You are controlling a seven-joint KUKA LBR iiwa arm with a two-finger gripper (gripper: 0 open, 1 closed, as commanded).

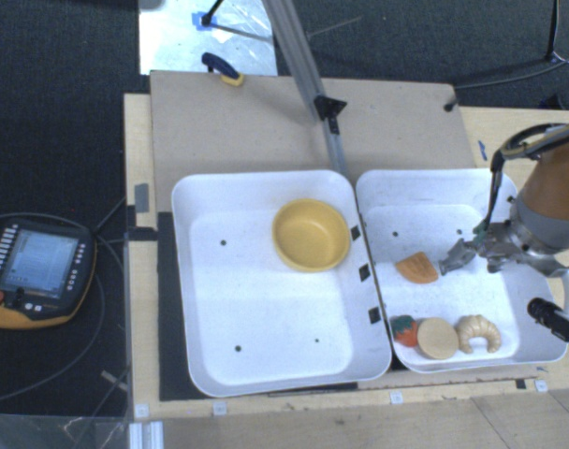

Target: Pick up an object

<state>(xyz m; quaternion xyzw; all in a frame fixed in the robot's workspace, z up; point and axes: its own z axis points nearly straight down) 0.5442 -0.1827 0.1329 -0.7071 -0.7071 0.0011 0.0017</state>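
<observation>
1. Located orange wedge (417, 268) lying flat on the floor of the right bin (434, 199), left of the bin's centre and nearer the wall shared with the left bin (238, 316) than the outer wall. Recorded as resting on the floor, not raised.
2. Noted gripper (451, 260) just beside the wedge on its right, low over the bin floor, tip directed at the wedge. Cannot tell whether tip and wedge touch. Cannot tell from this slant whether gripper is apart or together.
3. Traced arm (551, 195) in from the right edge and across the right bin's outer wall, orange band sitting above the grey wrist.
4. Logged three more items along the near wall of the same bin, well apart from the wedge: red and green piece (404, 330) at left, round tan disc (438, 339) touching it in the middle, croissant-shaped piece (478, 333) just beside the disc at right.
5. Found yellow bowl (311, 235) upright in the left bin, in its far right part, near the shared wall.
6. Marked small black clips (364, 271) along the seam between the two bins.
7. Observed brown board (238, 124) under and behind both bins, with a metal pole (299, 50) slanting from the top of the view to the far edge of the bins, and a blue and yellow clamp (221, 66) at the board's far edge.
8. Spotted control pendant (36, 271), screen lit, on the dark floor at left, well apart from the bench.
</observation>
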